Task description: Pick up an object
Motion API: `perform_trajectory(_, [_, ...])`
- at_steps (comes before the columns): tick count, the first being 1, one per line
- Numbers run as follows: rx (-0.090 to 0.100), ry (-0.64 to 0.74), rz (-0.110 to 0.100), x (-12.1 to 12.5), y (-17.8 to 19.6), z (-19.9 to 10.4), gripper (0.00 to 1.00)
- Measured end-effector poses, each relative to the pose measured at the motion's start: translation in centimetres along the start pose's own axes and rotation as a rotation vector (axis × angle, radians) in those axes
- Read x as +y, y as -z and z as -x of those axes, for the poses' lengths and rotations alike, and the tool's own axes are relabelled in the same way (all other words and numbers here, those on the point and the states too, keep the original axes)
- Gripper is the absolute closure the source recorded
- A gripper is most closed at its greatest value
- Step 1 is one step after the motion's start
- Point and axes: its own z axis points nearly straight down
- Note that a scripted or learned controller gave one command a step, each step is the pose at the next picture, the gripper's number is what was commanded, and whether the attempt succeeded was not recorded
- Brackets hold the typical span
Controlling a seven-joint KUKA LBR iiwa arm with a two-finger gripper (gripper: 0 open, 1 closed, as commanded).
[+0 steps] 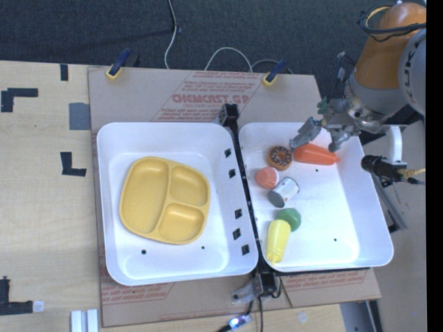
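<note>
My gripper (318, 144) hangs over the far part of the right bin (360, 213), open, with its two grey fingers spread wide. An orange carrot (315, 155) lies on the bin floor just below and between the fingertips; I cannot tell whether they touch it. Left of the carrot sits a brown doughnut (279, 157). Nearer the divider lie a pink ball (267, 178) and a grey and white cylinder (282, 190). A green piece (290, 218) and a yellow bottle-shaped toy (277, 241) rest toward the bin's front.
The left bin (111, 151) holds a yellow divided plate (165, 199). A black strip with clips (239, 185) runs between the bins. Both bins rest on a cardboard sheet (208, 95) fixed with clamps. A black fitting (381, 166) juts out beside the right bin's rim.
</note>
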Motion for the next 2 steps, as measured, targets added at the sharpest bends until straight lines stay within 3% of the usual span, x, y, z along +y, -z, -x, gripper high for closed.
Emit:
perform_trajectory(1, [-0.002,0.003,0.011,0.2,0.7,0.0,0.0])
perform_trajectory(2, [-0.002,0.003,0.007,-0.2,-4.2,-0.2,0.0])
